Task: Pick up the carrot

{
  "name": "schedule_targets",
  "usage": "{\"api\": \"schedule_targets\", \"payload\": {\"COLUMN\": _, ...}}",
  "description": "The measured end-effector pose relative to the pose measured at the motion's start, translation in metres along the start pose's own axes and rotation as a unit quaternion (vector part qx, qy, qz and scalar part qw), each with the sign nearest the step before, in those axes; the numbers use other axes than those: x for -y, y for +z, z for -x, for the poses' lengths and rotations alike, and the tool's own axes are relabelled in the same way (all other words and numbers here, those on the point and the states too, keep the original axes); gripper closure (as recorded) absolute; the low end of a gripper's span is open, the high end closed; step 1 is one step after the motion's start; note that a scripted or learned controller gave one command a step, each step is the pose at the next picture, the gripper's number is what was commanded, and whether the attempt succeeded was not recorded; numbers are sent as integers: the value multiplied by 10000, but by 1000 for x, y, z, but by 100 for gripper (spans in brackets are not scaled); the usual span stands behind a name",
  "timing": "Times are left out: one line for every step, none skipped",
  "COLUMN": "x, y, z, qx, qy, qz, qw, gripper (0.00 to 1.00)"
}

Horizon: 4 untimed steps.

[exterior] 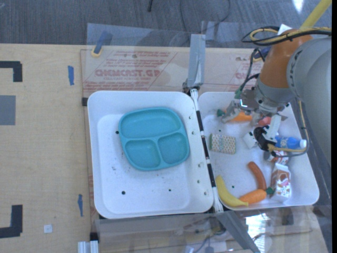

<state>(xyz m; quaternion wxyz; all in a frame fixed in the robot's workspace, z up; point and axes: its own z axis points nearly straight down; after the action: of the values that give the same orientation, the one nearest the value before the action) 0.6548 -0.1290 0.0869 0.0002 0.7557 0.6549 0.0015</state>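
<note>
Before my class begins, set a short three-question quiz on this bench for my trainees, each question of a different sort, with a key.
1. True or false: the teal plate touches the carrot.
2. What lies right beside the carrot's pointed end? A) a banana B) a spoon C) an apple
3. Fill in: the teal plate is divided into ___ compartments.

Key: 1 false, they lie in separate bins; 2 A; 3 three.
</note>
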Motion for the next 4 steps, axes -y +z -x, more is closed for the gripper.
{"api": "schedule_targets", "payload": {"x": 0, "y": 0, "z": 0, "qx": 0, "qy": 1, "qz": 0, "qw": 10000, "gripper": 0}}
{"api": "schedule_targets", "payload": {"x": -9, "y": 0, "z": -1, "qx": 16, "qy": -60, "qz": -136, "qw": 9999, "gripper": 0}}
{"api": "schedule_targets", "payload": {"x": -7, "y": -7, "z": -3, "qx": 4, "qy": -79, "qz": -194, "qw": 9998, "gripper": 100}}
{"api": "schedule_targets", "payload": {"x": 16, "y": -107, "z": -62, "qx": 12, "qy": 336, "qz": -22, "qw": 9994, "gripper": 100}}
